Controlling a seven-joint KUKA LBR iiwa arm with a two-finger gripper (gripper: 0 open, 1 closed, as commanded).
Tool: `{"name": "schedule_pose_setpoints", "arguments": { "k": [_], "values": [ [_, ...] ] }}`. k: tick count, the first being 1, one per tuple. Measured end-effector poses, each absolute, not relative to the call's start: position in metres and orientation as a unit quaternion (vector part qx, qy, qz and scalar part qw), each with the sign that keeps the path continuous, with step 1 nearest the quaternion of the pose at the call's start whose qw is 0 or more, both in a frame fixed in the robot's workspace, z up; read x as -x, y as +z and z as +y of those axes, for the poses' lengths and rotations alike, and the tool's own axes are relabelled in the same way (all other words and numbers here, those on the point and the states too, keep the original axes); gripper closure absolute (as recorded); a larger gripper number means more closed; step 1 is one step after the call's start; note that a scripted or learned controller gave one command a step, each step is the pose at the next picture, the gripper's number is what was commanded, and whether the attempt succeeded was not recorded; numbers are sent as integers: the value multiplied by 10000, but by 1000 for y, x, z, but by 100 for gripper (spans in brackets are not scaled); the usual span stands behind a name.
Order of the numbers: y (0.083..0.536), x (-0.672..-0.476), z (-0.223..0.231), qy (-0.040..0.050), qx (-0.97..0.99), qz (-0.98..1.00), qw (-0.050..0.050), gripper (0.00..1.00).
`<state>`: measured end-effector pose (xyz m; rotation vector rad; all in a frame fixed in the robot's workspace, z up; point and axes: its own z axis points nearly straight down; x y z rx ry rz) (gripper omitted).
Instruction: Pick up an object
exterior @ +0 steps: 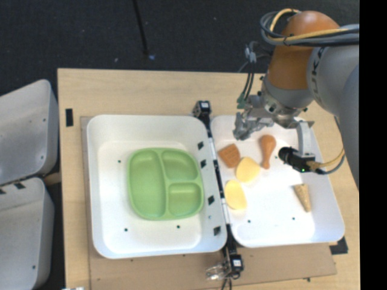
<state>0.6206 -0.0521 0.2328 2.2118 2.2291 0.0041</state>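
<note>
camera view, glossy green sectioned tray [164, 183], smooth drumstick [266, 150], ridged cone [303, 197]

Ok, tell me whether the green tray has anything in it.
Empty. The green tray lies flat in the left bin, and all its compartments show bare green. The food pieces are in the right bin.
</note>
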Motion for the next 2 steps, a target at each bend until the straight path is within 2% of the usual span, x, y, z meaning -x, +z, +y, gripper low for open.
{"name": "schedule_pose_setpoints", "arguments": {
  "k": [1,2],
  "values": [
    [245,-631,-5,12,-7048,7094,6,100],
    [241,-631,56,8,-7046,7096,5,100]
  ]
}}
